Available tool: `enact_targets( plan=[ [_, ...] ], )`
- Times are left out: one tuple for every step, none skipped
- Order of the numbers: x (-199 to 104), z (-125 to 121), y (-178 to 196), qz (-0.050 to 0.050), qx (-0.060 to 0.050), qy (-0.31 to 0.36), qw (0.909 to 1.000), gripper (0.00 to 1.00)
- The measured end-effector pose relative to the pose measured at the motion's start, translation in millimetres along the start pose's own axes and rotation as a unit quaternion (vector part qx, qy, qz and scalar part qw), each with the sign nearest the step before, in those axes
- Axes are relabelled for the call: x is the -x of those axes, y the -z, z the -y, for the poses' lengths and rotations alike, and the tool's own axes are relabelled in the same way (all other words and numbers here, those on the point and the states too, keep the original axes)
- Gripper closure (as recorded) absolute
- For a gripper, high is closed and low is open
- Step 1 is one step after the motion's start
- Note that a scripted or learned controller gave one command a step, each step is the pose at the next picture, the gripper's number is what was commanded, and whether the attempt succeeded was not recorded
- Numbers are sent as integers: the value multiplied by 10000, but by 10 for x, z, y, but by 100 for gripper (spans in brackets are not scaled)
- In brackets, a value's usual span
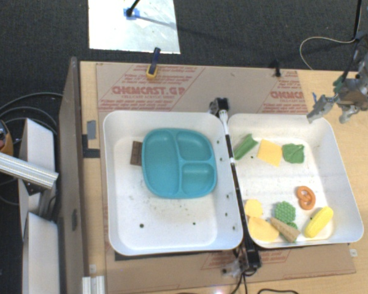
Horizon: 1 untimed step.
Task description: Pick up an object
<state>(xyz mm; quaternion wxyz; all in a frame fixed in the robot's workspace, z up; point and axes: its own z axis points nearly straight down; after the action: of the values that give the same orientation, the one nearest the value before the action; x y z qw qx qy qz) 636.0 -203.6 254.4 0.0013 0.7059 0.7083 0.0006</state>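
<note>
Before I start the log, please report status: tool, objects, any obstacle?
Tool above right bin's far right corner, holding nothing. Toy foods in right bin, untouched; nearest, green leaf piece. Nothing in the way.

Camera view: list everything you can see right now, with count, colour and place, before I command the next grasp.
Bins: 2, white, side by side on the bench.
Divided plate: 1, teal, left bin.
Small block: 1, brown, left bin, beside the plate.
Pea pod: 1, green, right bin, far left.
Cheese wedge: 1, yellow, right bin, far middle.
Leafy piece: 1, green, right bin.
Pretzel: 1, orange, right bin.
Corn: 1, yellow, right bin, near right.
Gripper: 1, grey, above the right bin's far right corner.
</note>
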Motion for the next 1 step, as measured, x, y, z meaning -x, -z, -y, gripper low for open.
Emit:
enact_targets(
  plan=[
    [-90,-131,-939,-10,-26,17,10000,0]
  ],
)
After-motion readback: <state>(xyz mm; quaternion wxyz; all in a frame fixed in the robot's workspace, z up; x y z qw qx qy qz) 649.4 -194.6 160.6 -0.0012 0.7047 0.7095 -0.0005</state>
